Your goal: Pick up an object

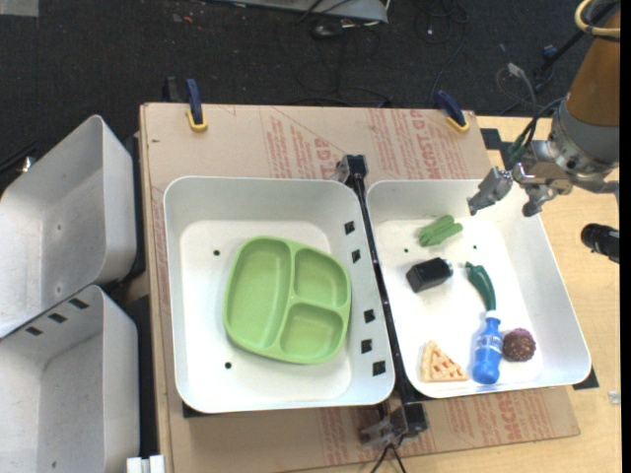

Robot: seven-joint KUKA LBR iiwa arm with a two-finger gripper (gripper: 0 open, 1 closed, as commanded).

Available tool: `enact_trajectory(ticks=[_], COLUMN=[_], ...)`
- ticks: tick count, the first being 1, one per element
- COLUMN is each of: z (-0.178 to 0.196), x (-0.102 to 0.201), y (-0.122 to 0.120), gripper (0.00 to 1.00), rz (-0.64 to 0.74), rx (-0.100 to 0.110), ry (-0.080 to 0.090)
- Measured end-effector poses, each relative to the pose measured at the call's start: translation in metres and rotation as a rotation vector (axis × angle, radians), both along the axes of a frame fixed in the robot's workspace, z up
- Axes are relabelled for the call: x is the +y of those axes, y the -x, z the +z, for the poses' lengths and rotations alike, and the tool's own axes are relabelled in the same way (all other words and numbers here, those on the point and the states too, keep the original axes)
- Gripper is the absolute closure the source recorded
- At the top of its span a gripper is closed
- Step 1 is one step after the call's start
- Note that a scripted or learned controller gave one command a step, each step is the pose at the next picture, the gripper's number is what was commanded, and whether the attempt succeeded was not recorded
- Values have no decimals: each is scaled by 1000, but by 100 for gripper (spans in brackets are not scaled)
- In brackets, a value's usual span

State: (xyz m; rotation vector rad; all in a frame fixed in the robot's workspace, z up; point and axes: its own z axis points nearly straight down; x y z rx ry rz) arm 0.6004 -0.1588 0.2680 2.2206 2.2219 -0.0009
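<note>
A: Fingers [508, 192] spread apart, gripping nothing, hovering over the far edge of the right bin [562, 294]. Any target yet?

B: None chosen, judging by the pose. Closest: the light green pod [440, 231], just below and left of the gripper. Then the black block [429, 274] near the bin's middle, and a dark green pepper [481, 284] beside it.

A: And the near end?

B: Crowded. Blue bottle [486, 351] wedged between the pizza slice [441, 363] and the brown ball [519, 344], apparently touching both. Poor first pick; likely to nudge neighbours.

A: So go for the pod?

B: Probably best. Well apart from the rest, short reach. Line up across its narrow width, not along its length, then descend straight and close low, near the bin floor.

A: Risks?

B: Thin and lying flat, so easy to close above it and miss. Could also skid toward the wall. Left bin's green tray [288, 301] irrelevant here.
</note>
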Motion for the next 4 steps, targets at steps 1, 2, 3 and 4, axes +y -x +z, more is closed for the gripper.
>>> enact_trajectory(ticks=[1,2,3,4], z=[-64,-128,-179,-165], x=[-3,-3,-2,-3], y=[1,2,2,1], gripper=[0,0,0,100], rz=[-2,-2,-1,-2], rx=[5,5,3,-2], ry=[-1,-1,-1,0])
